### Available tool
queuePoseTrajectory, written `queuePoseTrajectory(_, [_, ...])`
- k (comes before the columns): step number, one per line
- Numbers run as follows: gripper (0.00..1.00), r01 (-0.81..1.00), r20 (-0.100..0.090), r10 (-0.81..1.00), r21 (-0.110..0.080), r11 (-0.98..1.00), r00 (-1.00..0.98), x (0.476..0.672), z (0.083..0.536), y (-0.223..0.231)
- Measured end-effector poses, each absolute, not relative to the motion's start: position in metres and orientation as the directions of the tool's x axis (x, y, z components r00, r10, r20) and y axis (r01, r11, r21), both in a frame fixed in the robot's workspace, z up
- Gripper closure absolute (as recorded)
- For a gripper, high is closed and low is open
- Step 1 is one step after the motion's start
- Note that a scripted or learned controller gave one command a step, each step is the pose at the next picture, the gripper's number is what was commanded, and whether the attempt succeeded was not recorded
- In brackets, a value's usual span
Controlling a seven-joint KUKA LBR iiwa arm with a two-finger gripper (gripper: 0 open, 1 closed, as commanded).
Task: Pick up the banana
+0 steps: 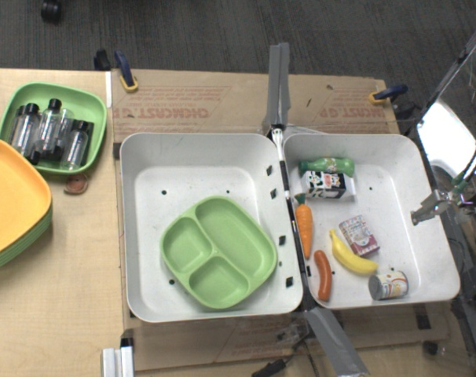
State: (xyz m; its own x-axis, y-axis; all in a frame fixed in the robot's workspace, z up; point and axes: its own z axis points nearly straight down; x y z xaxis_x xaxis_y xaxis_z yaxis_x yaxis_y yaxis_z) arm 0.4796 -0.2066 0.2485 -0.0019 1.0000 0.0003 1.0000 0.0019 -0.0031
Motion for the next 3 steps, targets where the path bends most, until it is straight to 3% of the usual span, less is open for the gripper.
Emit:
queuePoseTrajectory(1, [0.0,1.0,-0.002,1.0,0.006,-0.011,0.011,0.479,0.096,-0.193])
queuePoseTrajectory(2, [1.0,1.0,0.001,1.0,0.007,-0.013,0.013,0.48,0.105,-0.192])
queuePoseTrajectory(3, [1.0,0.969,-0.002,0.969,-0.002,-0.248,0.248,0.549,0.191,-0.195])
